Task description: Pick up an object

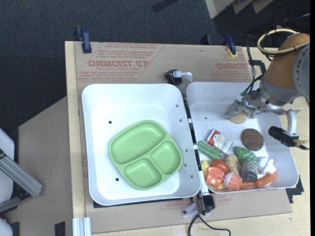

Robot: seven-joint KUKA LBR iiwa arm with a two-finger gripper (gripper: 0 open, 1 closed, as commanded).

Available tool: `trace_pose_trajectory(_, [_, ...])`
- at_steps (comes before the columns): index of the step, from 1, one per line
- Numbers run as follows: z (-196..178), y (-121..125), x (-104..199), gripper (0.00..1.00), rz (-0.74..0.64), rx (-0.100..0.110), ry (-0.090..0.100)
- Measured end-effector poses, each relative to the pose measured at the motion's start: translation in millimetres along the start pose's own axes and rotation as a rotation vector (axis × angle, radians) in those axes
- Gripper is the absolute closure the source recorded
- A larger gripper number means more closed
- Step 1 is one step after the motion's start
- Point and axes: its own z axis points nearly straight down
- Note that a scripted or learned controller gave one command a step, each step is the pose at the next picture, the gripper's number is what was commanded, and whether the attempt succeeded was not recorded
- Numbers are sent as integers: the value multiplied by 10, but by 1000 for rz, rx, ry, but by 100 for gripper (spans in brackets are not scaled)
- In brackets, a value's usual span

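Across the bench, two white bins sit side by side, and the gripper, low in the right bin's far part over a tan piece, may miss the toy pile nearer.

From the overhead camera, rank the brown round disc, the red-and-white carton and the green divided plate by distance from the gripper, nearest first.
Gripper is in the right bin.
1. Brown round disc, just below-right of it.
2. Red-and-white carton, below-left, same bin.
3. Green divided plate, across in the left bin.
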Motion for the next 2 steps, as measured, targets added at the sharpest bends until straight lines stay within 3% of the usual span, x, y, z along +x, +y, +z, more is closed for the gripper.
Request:
trace_pose_trajectory(1, [-1077,481,-344,0,3,-9,-5])
trace_pose_trajectory(2, [-222,120,-207,0,5,15,5])
